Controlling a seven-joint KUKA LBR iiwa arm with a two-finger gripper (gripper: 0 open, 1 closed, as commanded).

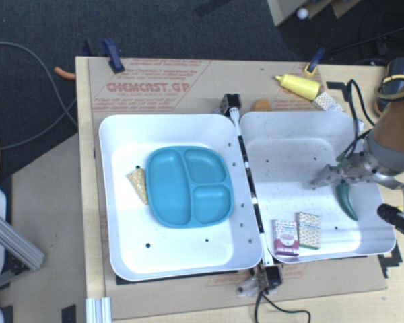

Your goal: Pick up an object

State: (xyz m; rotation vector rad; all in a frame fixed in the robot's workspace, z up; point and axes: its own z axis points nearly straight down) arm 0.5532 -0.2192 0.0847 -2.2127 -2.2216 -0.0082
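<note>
The tabletop [155, 86] sat on dark floor [34, 19]. The claw [333, 177] hung low in the right bin [289, 130], arm [390, 136] behind; I cannot tell its grip.

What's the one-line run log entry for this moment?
arm: over right bin | gripper: low, by teal object, grasp not visible | packets: right bin front | blue divided tray, wafer: left bin

I'm looking down from one fixed camera above the plywood bench [155, 79], tilted at a slant. Both shallow white plastic bins [121, 140] fit in frame from a middling height, grey arm [390, 147] entering right.
</note>
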